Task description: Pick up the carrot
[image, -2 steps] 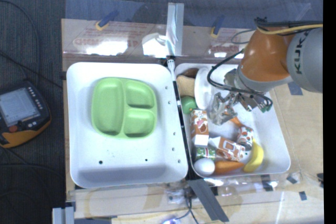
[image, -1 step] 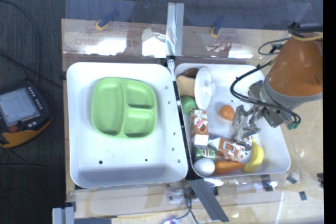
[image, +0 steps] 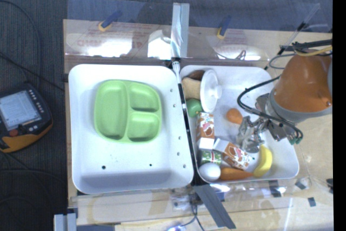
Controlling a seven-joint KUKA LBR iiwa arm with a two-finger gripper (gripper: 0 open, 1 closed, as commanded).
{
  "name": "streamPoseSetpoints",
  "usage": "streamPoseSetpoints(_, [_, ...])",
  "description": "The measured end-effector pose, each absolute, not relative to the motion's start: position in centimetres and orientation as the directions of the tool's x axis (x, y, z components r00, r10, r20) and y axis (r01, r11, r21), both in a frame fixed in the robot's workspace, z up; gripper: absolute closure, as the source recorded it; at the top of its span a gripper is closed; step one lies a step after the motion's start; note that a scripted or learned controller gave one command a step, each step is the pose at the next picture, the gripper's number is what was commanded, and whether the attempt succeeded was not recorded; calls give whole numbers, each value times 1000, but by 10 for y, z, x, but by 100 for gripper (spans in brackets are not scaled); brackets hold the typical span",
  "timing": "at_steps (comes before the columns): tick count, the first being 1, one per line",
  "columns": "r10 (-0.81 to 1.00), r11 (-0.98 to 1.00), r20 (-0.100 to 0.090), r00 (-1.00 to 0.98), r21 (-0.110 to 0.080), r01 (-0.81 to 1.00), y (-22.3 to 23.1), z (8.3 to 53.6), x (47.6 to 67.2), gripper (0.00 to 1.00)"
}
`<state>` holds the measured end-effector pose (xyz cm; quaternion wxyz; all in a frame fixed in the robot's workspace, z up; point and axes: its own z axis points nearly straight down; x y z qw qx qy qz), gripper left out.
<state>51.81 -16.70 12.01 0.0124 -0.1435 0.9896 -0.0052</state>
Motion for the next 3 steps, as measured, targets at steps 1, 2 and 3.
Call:
streamPoseSetpoints(1, [-13, 1000, -12, -1000, -2, -13, -173, 92, 629, 100])
streamPoseSetpoints(2, [-116, 993, -13, -993, -5, -116, -161, 181, 578, 100])
streamPoseSetpoints(3, [-378, 926, 1, -926, 1, -378, -130, 141, 499, 100])
